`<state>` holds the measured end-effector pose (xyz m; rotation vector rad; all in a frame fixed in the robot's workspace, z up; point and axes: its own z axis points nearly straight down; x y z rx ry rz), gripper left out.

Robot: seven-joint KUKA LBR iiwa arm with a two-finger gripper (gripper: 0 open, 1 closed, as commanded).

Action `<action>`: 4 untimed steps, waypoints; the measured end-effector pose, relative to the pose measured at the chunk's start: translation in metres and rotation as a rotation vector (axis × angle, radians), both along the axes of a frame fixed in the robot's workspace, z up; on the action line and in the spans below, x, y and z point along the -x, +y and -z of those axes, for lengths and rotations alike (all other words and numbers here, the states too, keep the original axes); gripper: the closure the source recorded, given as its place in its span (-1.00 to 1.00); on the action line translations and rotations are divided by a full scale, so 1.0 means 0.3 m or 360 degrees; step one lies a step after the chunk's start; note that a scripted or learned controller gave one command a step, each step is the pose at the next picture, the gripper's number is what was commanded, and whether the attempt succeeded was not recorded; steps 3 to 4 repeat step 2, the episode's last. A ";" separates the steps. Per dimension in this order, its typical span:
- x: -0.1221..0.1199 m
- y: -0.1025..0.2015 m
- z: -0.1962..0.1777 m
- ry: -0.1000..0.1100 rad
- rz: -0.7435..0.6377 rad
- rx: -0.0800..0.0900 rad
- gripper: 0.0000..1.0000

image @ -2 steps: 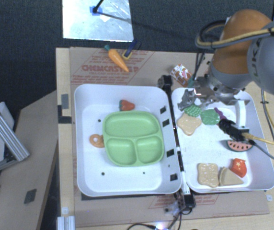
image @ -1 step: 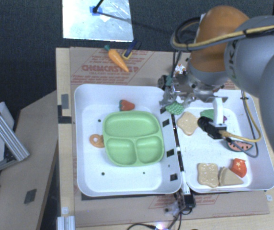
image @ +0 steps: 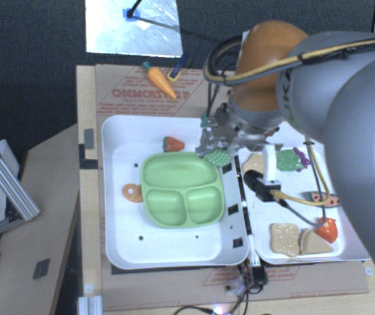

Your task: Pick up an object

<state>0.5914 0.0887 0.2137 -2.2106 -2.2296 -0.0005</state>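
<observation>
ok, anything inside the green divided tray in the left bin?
The green tray shows three bare compartments. The gripper hangs over its far right corner, beside a green dotted piece, hiding that spot.

The grey arm (image: 345, 104) reaches in from the right, its orange band (image: 266, 64) above the downward-pointing gripper (image: 215, 143).

Two white bins are seen side by side, the left bin (image: 118, 195) bearing a green divided plate (image: 181, 189), a small orange ring (image: 132, 193) just beside its left edge and a red piece (image: 173, 144) near its top. The gripper (image: 215, 151) is lowered at the plate's upper right corner, a green dotted piece (image: 217, 156) touching it. Bread-like pieces (image: 292, 239) and a red strawberry-like toy (image: 326, 229) lie in the right bin (image: 305, 258). An orange carrot (image: 161, 81) rests on cardboard (image: 122, 97) behind the bins.
</observation>
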 end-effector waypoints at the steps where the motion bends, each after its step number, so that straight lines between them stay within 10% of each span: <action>1: 0.037 -0.017 -0.019 0.0000 0.0012 0.0002 1.00; 4: 0.014 0.009 -0.062 -0.0004 0.0004 0.0001 1.00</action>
